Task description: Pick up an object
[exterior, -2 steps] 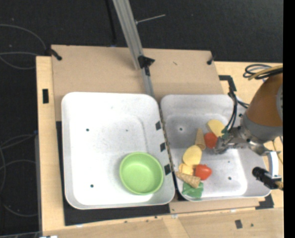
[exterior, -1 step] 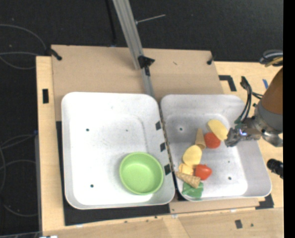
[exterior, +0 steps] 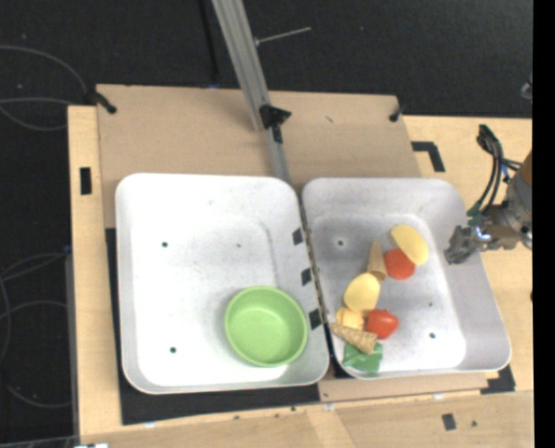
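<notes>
The right bin (exterior: 445, 203) holds a cluster of small toy foods: a yellow piece (exterior: 409, 243) beside a red one (exterior: 399, 265), a tan cone (exterior: 377, 259), a yellow lemon-like piece (exterior: 362, 292), a red tomato-like piece (exterior: 381, 323), and a green and tan piece (exterior: 361, 348) near the front edge. My gripper (exterior: 464, 244) hangs at the bin's right rim, to the right of the yellow piece and apart from it. Nothing shows between its fingers.
A green bowl (exterior: 266, 325) sits in the left bin (exterior: 165, 222) near its front right corner. A grey metal bar (exterior: 244, 63) slants down from the top toward the gap between the bins. Cables (exterior: 490, 171) hang by the arm at the right.
</notes>
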`<state>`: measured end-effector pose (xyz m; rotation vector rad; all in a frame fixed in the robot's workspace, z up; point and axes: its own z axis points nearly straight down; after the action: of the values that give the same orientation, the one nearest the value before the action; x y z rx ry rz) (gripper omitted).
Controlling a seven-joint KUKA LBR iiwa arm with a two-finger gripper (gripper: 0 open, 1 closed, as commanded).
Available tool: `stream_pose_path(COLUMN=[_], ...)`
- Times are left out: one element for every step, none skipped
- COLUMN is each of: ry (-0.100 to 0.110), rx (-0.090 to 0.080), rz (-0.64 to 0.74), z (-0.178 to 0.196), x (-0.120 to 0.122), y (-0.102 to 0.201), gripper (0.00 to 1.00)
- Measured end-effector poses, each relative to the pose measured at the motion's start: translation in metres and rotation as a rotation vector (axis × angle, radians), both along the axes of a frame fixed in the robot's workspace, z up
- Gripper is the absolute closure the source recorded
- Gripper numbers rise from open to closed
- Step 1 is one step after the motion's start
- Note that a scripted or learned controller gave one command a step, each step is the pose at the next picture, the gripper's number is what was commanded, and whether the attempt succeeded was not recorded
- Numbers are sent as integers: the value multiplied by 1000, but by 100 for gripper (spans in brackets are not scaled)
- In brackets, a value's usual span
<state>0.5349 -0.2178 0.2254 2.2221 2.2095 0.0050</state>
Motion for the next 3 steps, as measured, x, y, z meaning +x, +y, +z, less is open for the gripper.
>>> stream_pose_path(ry=[0,6,7], rx=[1,2,3], rz=[10,12,12], z=[48,34,22], x=[2,11,19], y=[-1,51,105], gripper=[100,100,100])
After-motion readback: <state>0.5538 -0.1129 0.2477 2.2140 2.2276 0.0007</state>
